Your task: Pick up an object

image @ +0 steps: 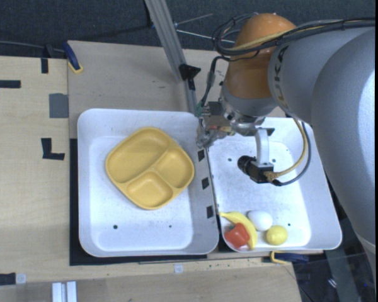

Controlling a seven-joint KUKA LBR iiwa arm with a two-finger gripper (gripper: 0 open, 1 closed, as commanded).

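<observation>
The pincer point(206, 133) hangs over the far end of the ridge where the two bins meet, just beside the far left corner of the right bin point(305, 197). It is seen from above and partly under the wrist, so I cannot tell whether it is open or closed, and nothing shows in its grip.

Four small things lie bunched in the near left corner of the right bin, well apart from the pincer:
- one yellow banana point(241, 219)
- one red piece point(237, 235) touching the banana, perhaps a toy fruit
- one white ball point(260, 219)
- one yellow ball point(276, 234)

The left bin point(91, 194) holds one yellow plate point(150, 167) with three compartments, lying flat. Both bins sit on the wooden table point(25, 200).
</observation>
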